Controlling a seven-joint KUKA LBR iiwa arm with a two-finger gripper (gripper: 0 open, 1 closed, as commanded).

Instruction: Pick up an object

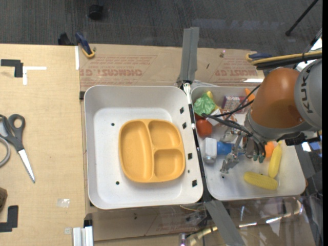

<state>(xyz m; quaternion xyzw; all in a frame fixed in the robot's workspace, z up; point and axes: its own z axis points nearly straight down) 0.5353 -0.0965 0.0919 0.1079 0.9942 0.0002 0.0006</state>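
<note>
Camera view, bench seen from above at a slant.

Left bin [97, 137]: shallow, white, rounded corners. It holds one tray [152, 150], yellow-orange plastic, three compartments (one long at the left, two smaller at the right), lying flat near the bin's middle.

Right bin [225, 188]: shallow, white, touching the left bin along a shared edge. Contents, left to right:
- green item [204, 105], crumpled and leafy-looking, at the upper left corner;
- red item [204, 127], round, just below the green one;
- bottle [215, 148], blue with a white end, lying on its side near the left wall;
- package [233, 102], dark printed label, at the top edge, partly hidden by cables;
- corn [261, 180], yellow, lying flat near the bottom wall;
- banana [275, 160], yellow, standing nearly upright in the picture, just above the corn's right end;
- orange item [268, 149], small, beside the banana's top, kind not clear.

Arm [279, 99]: grey with an orange band, entering from the right, above the right bin. Gripper [231, 162]: metal, pointing down and to the left, low over the bin floor between the bottle and the corn, just beside the bottle. Nothing is seen between its fingers; whether the jaws are spread or pressed together cannot be told.

Bench outside the bins: scissors [19, 142] with grey handles at the far left; cardboard [133, 68] with printed lettering behind the bins.
</note>
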